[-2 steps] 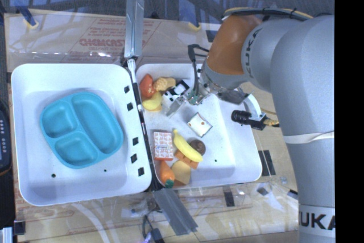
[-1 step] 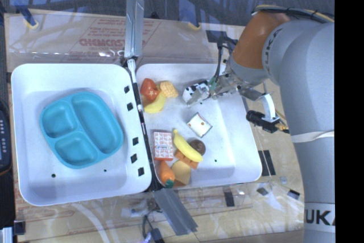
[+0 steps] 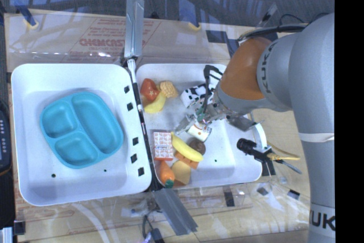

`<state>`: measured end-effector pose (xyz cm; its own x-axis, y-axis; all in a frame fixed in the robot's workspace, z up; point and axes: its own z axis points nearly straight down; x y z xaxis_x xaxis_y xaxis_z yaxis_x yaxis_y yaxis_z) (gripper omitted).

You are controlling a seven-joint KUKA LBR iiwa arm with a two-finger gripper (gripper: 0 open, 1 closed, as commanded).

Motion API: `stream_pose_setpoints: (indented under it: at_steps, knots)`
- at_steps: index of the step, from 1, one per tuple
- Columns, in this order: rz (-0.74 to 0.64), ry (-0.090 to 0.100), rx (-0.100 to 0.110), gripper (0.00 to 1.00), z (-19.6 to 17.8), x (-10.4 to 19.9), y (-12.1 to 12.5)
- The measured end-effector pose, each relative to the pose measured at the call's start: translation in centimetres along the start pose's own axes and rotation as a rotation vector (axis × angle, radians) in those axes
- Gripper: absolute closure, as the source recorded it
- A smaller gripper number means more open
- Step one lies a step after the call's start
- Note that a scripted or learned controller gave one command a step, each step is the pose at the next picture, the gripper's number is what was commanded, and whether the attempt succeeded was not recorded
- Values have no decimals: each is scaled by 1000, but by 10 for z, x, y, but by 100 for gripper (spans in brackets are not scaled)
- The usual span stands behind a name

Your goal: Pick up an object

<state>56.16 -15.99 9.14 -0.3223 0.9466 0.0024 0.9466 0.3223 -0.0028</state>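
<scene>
From my end the gripper (image 3: 199,116) is down in the right bin (image 3: 227,162), can't tell its state, hovering over a small white can (image 3: 199,132) just beside the banana (image 3: 186,148), so next it needs a clean close and lift.

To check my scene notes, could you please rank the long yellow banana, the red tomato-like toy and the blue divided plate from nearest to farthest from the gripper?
1. Long yellow banana, right bin, just below the gripper.
2. Red tomato-like toy, same bin, near the divider.
3. Blue divided plate, in the left bin, farthest.
</scene>
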Motion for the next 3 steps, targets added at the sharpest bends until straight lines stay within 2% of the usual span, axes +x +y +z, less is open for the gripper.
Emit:
stream_pose_setpoints:
  at_steps: [1, 2, 3]
  knots:
    - [-2, -3, -3, 100, -12, -2, 1]
    - [22, -4, -7, 100, -67, -12, 82]
    - [-55, -5, -7, 100, -124, 13, 101]
